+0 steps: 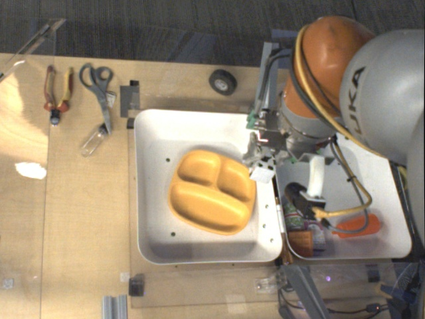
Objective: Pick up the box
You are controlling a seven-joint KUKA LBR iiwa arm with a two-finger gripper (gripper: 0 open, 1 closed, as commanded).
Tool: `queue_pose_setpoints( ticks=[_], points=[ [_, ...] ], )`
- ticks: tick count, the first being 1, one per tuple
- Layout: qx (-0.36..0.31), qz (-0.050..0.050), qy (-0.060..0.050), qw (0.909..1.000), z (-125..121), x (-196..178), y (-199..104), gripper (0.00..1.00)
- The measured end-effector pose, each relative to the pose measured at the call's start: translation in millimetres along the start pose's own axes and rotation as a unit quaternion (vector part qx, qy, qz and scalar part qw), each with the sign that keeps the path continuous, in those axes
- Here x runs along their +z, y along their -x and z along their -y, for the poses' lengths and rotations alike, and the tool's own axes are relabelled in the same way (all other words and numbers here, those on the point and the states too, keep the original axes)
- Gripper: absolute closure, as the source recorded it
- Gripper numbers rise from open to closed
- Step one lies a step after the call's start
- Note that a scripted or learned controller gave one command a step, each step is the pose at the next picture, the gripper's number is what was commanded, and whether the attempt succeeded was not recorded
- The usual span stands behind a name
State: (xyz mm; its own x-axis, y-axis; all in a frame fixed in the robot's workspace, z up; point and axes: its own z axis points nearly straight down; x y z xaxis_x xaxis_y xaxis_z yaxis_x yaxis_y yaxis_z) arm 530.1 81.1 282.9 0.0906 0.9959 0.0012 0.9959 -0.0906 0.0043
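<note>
hovering over left bin (151, 198) rim: gripper (263, 161); wooden bench (66, 231), dark floor (166, 18).

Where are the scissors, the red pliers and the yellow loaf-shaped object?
scissors (104, 100), camera view, on the pivot.
red pliers (57, 104), camera view, near the joint.
yellow loaf-shaped object (212, 191), camera view, on its top middle.

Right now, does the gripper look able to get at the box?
Probably, but awkwardly. The box sits tight in a corner of the bin with the orange thing, against its walls, leaving little room. The gripper hangs nearby, by the rim between the bins.
</note>
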Motion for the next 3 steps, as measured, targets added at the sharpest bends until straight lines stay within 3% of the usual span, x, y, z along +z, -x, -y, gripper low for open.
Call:
queue_pose_setpoints(
  ticks=[1, 2, 3],
  points=[
    [0.095, 0.001, -0.001, 0.9955, 17, 62, 35, 1.00],
    [0.122, 0.000, 0.000, 0.9926, 31, 15, 7, 1.00],
    [0.219, 0.001, -0.001, 0.9757, 13, -4, 8, 1.00]
  ],
)
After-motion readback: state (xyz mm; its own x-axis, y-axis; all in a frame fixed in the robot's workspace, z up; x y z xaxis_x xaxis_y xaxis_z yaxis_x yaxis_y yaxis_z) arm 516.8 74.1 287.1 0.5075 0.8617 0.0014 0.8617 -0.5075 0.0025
